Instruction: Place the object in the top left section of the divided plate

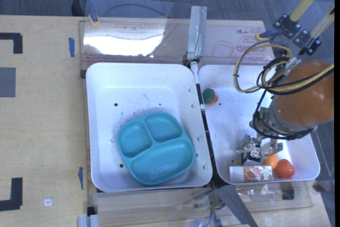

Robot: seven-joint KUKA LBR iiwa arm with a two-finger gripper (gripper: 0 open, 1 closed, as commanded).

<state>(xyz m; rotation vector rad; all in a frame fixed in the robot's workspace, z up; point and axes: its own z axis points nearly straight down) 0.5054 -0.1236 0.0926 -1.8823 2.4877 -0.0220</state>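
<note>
The blue three-section plastic plate (155, 148) lies in the left white bin (101, 82). The gripper (255, 149) hangs low in the right white bin (228, 114), just above a small orange object (271, 159), a red round one (285, 168) and a white labelled box (251, 173); its grip state cannot be told. A small green-and-orange ball (210, 95) rests near the divider.

My arm's wrist hides part of the orange piece (271, 158); the gripper (254, 150) looks too small to read.
</note>
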